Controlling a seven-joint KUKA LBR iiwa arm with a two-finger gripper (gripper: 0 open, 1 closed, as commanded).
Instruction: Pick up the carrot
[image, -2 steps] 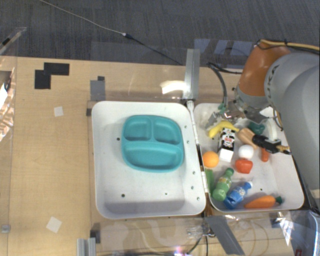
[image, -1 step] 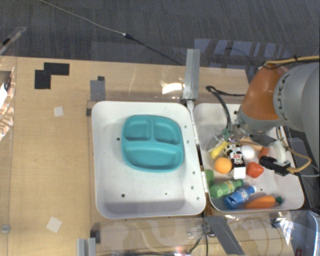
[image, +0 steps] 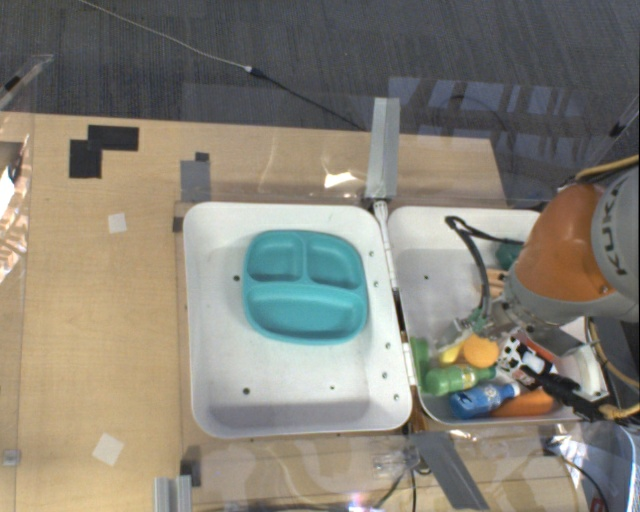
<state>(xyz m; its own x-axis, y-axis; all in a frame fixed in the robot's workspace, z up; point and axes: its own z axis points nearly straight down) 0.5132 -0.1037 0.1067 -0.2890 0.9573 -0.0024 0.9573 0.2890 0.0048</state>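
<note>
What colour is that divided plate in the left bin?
Teal, a blue-green; the divided plate shows plainly in the camera view.

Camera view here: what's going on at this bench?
A grey arm with an orange band reaches into the right bin, its end effector low over a pile of toy food. The carrot lies at the bin's near edge, not gripped. A teal divided plate sits in the left bin.

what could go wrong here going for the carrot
The carrot lies low against the right bin's front wall, pressed beside a blue bottle and under a black-and-white toy; the hand may grab or drag those instead. The arm hangs over the pile, so a descent could knock the orange ball aside.
</note>
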